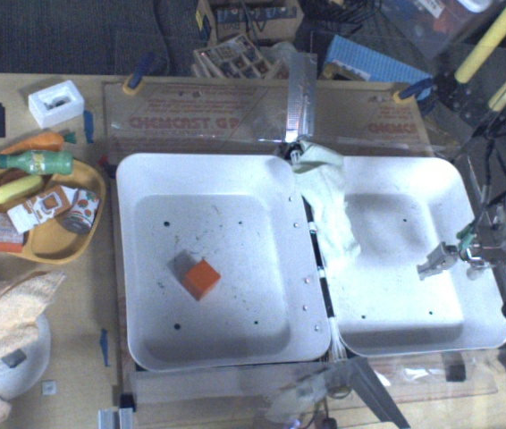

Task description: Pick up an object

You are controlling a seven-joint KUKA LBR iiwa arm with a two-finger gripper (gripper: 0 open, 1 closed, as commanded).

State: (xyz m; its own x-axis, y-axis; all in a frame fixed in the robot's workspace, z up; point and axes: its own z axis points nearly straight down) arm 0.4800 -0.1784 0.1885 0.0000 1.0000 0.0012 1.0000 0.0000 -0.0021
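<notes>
An orange cube (202,279) lies in the left bin (146,195), a little left of its middle, with a grey shadow patch at its upper left. A crumpled white cloth (332,211) drapes over the divider into the right bin (432,320). My gripper (455,264) hovers at the right bin's right side, far from the cube. Its two grey fingers stand apart with nothing between them. Most of the arm lies beyond the right edge of the view.
A yellow bowl (56,244) of toy food sits on the bench left of the bins, with a white box (56,103) behind it. A beige cloth (7,315) lies at the lower left. Clamps and clutter line the back.
</notes>
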